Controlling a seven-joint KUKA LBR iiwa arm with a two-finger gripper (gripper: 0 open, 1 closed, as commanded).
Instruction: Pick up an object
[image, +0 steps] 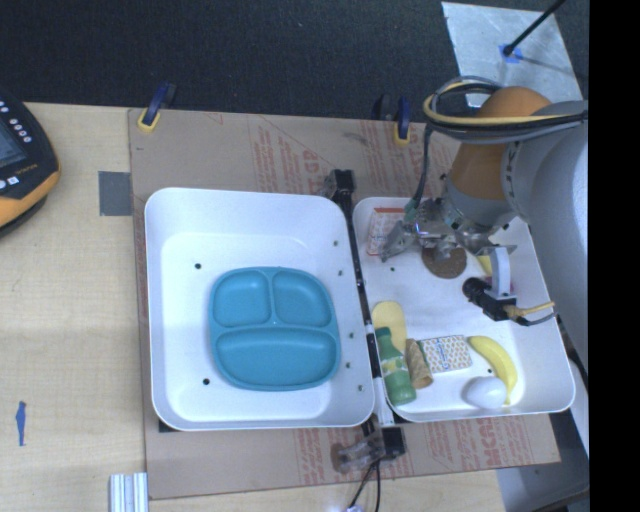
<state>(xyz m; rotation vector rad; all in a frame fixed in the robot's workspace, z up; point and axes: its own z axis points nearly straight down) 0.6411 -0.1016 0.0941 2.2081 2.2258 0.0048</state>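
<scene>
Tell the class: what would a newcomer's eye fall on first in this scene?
Probably the blue divided plate, alone in the left bin. Next, the grey arm with its orange band reaching down over the far end of the right bin. Then the yellow banana near that bin's front corner, beside a green bottle.

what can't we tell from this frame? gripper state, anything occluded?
- Gripper: the wrist hides its fingers from the camera view, so open or shut is unreadable, as is any grasp.
- Brown round object: partly under the gripper; identity unclear.
- Packet in the right bin: print too small and blurred to read.
- Green bottle: label unreadable.
- Orange device: cut off by the left edge.
</scene>
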